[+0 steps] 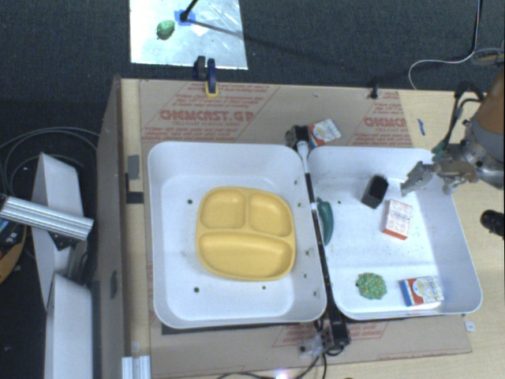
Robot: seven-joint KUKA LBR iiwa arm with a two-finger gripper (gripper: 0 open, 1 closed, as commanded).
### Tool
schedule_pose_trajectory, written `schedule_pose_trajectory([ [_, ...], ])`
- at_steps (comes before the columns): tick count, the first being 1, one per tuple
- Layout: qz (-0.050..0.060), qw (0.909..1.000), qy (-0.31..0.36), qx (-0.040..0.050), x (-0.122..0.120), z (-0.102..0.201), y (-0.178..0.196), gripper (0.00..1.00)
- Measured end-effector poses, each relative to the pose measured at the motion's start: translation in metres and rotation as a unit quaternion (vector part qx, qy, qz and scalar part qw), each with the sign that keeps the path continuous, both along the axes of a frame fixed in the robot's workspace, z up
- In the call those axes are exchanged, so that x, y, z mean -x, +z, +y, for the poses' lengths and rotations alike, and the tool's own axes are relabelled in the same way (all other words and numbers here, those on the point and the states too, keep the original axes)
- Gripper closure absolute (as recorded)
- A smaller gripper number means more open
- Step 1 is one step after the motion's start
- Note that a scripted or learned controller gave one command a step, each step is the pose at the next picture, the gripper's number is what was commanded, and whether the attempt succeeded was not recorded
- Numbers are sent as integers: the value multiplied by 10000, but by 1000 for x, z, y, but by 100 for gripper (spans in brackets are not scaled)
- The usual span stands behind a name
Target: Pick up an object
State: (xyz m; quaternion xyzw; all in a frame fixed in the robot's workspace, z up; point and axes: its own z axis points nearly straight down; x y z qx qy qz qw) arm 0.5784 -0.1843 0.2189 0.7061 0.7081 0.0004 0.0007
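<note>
Camera view, left to right: left white bin (170, 212) holds a yellow three-compartment plastic plate (245, 233). Right white bin (458, 243) holds a teal object (324, 218) at its left wall, a green bumpy lump (371, 285), a black block (375, 190), a red-and-white small box (398, 218), and a blue-and-white carton (420, 290). Hand (418, 178) hovers above the right bin's upper right; can't tell whether it's open or closed, nothing visibly gripped.

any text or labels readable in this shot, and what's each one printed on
"CHEMCAST GP", red, on the brown protective sheet under the bins; the same mark repeats at its right corner but is blurred there.
Red and white box: print too small to read.
Blue and white box: print too small to read.
Small packet above the bins: unreadable.
</note>
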Motion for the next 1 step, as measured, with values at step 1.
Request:
schedule_pose_trajectory([
  [1,-39,10000,11,5,-27,25,-128,0],
])
